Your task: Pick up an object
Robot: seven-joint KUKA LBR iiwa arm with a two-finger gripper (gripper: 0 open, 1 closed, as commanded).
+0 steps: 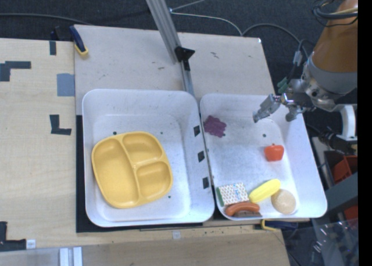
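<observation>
Gripper (278, 108) hangs over right bin's (302, 143) far edge, fingers spread wide, nothing between them. Nearest candidate: red toy (274, 153), toward camera from gripper, apart from others in bin. Looks light, rigid, smooth, maybe slippery. Best pinched across middle.

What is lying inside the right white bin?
Inside the right bin: purple grapes, red pepper, yellow banana, beige ball, patterned packet, hot dog, partly hidden by the rim.

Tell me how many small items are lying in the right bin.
6: purple piece near the upper left, orange-red item at right, and along the bottom edge a patterned packet, red-orange piece, yellow item and beige ball.
</observation>
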